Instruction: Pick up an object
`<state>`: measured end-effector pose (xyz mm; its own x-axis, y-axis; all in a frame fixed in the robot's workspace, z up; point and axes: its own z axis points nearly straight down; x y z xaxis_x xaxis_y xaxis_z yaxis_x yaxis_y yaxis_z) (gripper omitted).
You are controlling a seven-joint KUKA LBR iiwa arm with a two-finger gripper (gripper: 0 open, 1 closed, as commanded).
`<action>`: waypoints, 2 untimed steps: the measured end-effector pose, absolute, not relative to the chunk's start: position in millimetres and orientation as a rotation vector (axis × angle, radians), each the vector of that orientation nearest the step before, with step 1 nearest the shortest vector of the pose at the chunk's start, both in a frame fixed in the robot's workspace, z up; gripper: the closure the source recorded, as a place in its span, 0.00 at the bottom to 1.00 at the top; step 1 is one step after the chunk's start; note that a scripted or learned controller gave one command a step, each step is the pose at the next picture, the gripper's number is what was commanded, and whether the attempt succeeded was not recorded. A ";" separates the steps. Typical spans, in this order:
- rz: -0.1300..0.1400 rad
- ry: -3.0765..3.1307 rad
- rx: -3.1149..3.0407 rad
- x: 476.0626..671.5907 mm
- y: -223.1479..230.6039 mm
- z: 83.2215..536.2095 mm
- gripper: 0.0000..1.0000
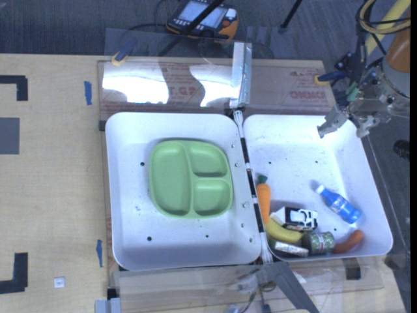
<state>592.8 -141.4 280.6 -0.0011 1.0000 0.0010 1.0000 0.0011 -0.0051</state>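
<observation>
Above the right white bin's far corner, my hand hangs spread and empty, well clear of the small blue plastic bottle before choosing.

bins: white, speckled with small dark dots
divided plate: pale green
carrot: orange, green top
banana: yellow
bottle: blue, white cap
sausage-shaped toy: reddish orange
small can: green, patterned label
box by banana: white with black marks
bench: light wood, black and blue tape marks
</observation>
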 end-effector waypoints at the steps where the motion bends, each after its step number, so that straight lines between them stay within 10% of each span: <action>1: 0.003 -2.163 -2.272 548.1 -206.4 148.2 0.00; 2: -0.040 -2.043 -2.388 531.0 -205.5 94.7 0.00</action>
